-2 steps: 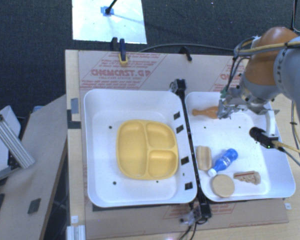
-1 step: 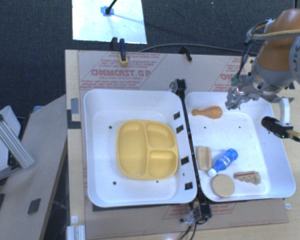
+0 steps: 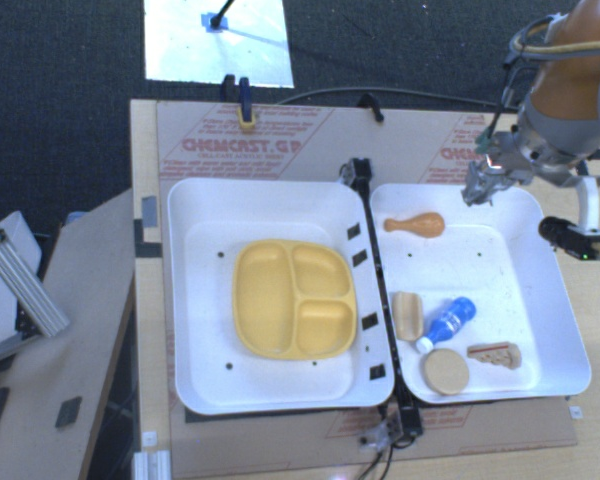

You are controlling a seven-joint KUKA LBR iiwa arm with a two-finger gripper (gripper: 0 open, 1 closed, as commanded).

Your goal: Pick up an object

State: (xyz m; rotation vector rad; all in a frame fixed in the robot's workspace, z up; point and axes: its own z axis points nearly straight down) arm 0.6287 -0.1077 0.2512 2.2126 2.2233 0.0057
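Camera view: within the right bin, a round disc, wedge and blue bottle lie nearest. Farther back lies the drumstick, long axis crosswise. The tool hovers over the bin's far rim, right of the drumstick; finger state cannot be determined.

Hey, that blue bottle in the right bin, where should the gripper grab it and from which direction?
Probably grip the blue bottle across its body, coming straight down. It lies flat and tilted, white cap toward the round wooden disc. The finger line should cross the bottle's long axis, staying clear of the wooden piece beside it.
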